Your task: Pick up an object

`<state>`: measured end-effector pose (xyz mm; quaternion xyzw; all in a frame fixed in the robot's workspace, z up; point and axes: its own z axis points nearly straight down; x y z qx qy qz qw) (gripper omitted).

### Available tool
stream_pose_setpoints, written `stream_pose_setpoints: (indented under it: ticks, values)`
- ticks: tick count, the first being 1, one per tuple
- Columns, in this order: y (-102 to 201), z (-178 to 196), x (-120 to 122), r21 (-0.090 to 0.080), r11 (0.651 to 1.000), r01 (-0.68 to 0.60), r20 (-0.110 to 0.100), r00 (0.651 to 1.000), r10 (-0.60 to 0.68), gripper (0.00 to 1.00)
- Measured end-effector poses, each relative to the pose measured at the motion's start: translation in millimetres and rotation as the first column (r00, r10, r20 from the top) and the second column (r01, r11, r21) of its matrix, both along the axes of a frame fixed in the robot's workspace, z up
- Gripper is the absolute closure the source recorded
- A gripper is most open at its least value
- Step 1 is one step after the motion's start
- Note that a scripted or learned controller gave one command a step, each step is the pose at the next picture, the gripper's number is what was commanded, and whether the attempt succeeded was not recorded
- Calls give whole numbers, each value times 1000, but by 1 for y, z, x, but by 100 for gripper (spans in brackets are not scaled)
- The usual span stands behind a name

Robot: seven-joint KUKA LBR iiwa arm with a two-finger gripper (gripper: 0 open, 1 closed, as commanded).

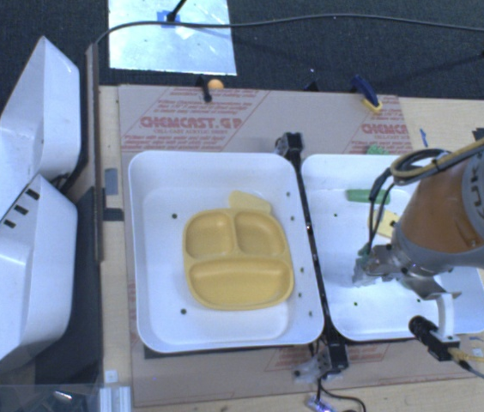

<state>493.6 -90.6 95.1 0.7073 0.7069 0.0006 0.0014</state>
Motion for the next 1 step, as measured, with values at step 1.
stream_pose_setpoints:
  ticks: [1]
  values:
    - [2, 61, 6, 1, 1000, -2, 3, 1000, 2, 100]
